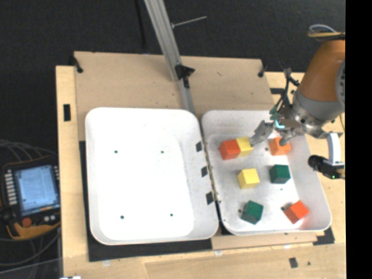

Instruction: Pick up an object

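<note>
Blocks lie scattered in the right-hand bin (224, 217), and the gripper (272, 133) hangs spread wide over its far end, one finger by the yellow cube (244, 145) beside an orange cube (229, 149), the other by a second orange cube (280, 146). I judge this the approach: next it must centre on one cube, descend and close.

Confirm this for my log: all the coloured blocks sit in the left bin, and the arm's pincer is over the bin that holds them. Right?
Not quite. The camera view shows the blocks, such as the orange block and the green block, in the right bin, not the left bin. The rest stands: the pincer is over the bin that holds them.
</note>
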`<state>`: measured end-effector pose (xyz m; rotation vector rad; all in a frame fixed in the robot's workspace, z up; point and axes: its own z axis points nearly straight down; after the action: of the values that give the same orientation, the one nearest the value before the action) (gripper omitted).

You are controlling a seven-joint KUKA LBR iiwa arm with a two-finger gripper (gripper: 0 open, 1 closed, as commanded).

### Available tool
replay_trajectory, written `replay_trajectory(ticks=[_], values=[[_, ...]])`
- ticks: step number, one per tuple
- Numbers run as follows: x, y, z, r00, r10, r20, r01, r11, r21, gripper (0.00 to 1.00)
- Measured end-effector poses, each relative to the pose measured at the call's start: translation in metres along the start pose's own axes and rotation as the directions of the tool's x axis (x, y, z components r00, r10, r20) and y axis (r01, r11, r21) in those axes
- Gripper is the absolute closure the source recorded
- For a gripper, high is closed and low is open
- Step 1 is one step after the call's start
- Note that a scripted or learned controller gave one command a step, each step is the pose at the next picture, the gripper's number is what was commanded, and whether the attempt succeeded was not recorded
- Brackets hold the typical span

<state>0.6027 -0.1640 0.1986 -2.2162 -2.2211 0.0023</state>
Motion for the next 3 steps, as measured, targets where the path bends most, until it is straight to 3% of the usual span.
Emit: replay_trajectory(ticks=[1, 2, 3], values=[[0.0, 0.001, -0.003, 1.0, -0.001, 0.001, 0.001, 1.0, -0.005, 0.0], [0.005, 0.007, 0.054, 1.0, -0.002, 0.004, 0.002, 1.0, -0.001, 0.0], [0.004, 0.011, 0.078, 1.0, 0.0, 0.005, 0.0, 1.0, -0.017, 0.0]])
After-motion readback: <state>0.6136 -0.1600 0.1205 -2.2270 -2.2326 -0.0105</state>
